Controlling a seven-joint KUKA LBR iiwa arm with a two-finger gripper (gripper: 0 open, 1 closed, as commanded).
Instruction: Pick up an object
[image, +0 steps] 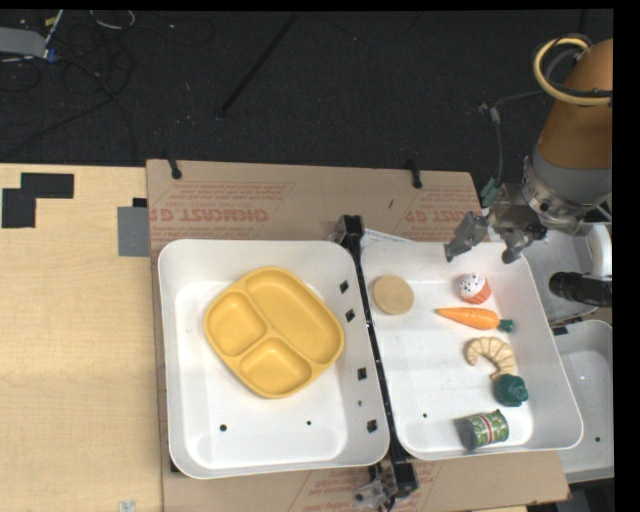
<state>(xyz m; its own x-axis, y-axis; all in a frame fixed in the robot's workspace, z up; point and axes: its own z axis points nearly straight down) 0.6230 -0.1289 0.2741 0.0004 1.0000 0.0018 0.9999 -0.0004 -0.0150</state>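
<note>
Gripper (495, 238) at upper right of frame, above the far edge of the right bin (425, 420), fingers spread apart, nothing between them. Just below it: small white-and-orange ball (473, 288). Down the bin's right side from there: carrot (470, 318), croissant (490, 352), dark green lump (510, 389), small can (484, 430) on its side near the front. Tan round disc (393, 295) sits apart by the divider. Left bin (190, 400) holds a yellow divided tray (273, 330). Nothing lies between gripper and ball
</note>
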